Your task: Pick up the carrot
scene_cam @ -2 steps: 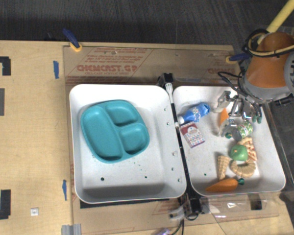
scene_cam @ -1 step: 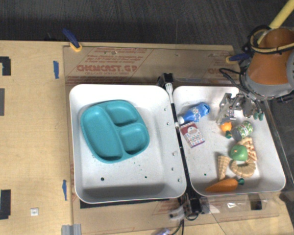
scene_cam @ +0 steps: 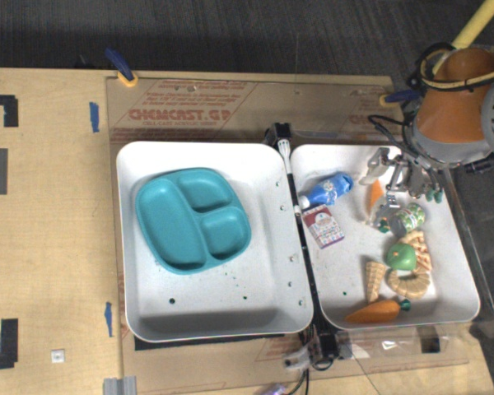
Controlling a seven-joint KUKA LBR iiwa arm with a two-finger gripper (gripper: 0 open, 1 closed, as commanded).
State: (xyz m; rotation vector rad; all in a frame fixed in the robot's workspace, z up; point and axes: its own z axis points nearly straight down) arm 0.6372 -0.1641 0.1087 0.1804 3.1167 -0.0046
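1. Two shallow white bins sit side by side on my bench; the left bin (scene_cam: pixel 144 303) holds a teal plastic tray (scene_cam: pixel 192 218) with three smooth rounded compartments.
2. My claw (scene_cam: pixel 393 189) hangs over the far part of the right bin (scene_cam: pixel 465 299), metal fingers pointing down; whether it is released or clenched I cannot tell.
3. A small orange piece (scene_cam: pixel 376 193) lies just beside my claw.
4. The carrot (scene_cam: pixel 374 311), orange and tapered, lies at the near edge of the right bin, well apart from my claw.
5. Near the carrot are a waffle cone (scene_cam: pixel 375 276), a green round thing (scene_cam: pixel 403 257) and a pale ring-shaped piece (scene_cam: pixel 412 285).
6. A blue crumpled wrapper (scene_cam: pixel 328 191) and a flat printed card (scene_cam: pixel 323 226) lie by the divider.
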